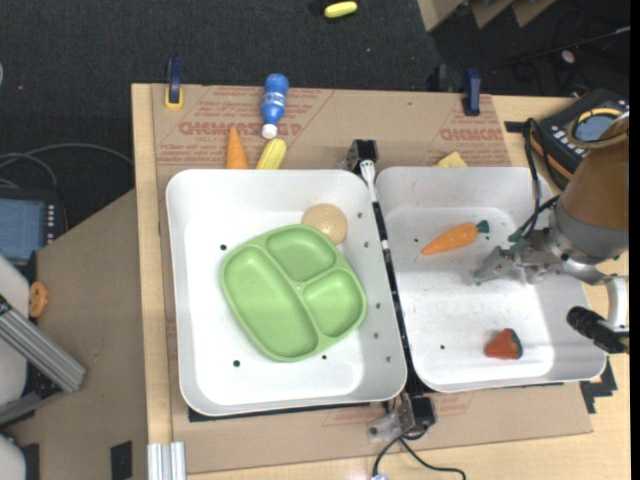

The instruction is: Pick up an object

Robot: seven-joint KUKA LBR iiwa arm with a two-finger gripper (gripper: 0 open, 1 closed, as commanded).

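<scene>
The arm (600, 203) is cut off by the right edge, so only its orange band and grey wrist show. The gripper (497, 265) is blurred, and its fingers cannot be told apart. The beige round object (326, 222) is partly hidden behind the rim of the green divided plate (292, 290). Behind the left bin's (200, 268) far wall, an orange carrot (235, 150) and a yellow corn cob (271, 153) show only their upper parts. The red object (503, 344) in the right bin (450, 363) is too small to name.

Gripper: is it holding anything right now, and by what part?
Nothing is held. The gripper sits low in the right bin with no object in it; the carrot and the red piece lie apart from it.
</scene>
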